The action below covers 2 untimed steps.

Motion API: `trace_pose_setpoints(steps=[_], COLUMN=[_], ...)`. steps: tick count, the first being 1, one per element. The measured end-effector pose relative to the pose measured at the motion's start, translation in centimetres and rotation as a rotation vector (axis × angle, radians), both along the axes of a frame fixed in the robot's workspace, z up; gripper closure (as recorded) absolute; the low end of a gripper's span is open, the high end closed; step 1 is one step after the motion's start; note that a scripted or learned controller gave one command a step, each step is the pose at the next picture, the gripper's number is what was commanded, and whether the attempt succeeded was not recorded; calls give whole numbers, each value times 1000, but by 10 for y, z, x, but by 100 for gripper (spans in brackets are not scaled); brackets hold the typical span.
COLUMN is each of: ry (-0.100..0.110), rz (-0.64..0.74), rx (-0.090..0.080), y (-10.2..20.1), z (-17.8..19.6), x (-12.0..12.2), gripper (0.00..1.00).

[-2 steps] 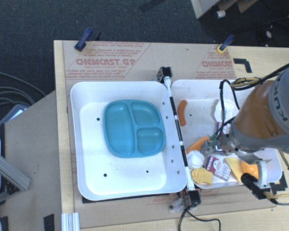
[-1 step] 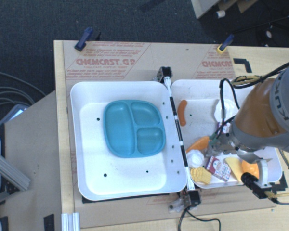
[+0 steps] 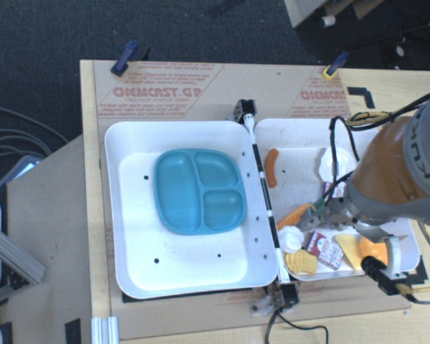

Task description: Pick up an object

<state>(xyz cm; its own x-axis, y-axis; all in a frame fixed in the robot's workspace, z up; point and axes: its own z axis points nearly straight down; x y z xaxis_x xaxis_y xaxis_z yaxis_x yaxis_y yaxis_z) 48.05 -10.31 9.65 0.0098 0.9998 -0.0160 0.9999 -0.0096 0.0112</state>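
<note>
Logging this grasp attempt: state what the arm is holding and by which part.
Cannot be told. The pincer is down among the toy food in the right bin, near the carrot, and the wrist blocks the view.

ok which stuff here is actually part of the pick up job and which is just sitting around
Part of the job:
gripper, down in the right bin
orange sausage-shaped piece
waffle-patterned round piece
dark red packet
yellow wedge

Just lying about:
blue divided plate in the left bin
blue clamp
</note>
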Motion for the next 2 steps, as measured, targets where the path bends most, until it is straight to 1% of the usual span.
trace_pose_setpoints(steps=[1, 2], ry=[4, 1], rz=[2, 0], rx=[5, 2], y=[2, 1], z=[9, 10], x=[0, 0], gripper=[100, 0])
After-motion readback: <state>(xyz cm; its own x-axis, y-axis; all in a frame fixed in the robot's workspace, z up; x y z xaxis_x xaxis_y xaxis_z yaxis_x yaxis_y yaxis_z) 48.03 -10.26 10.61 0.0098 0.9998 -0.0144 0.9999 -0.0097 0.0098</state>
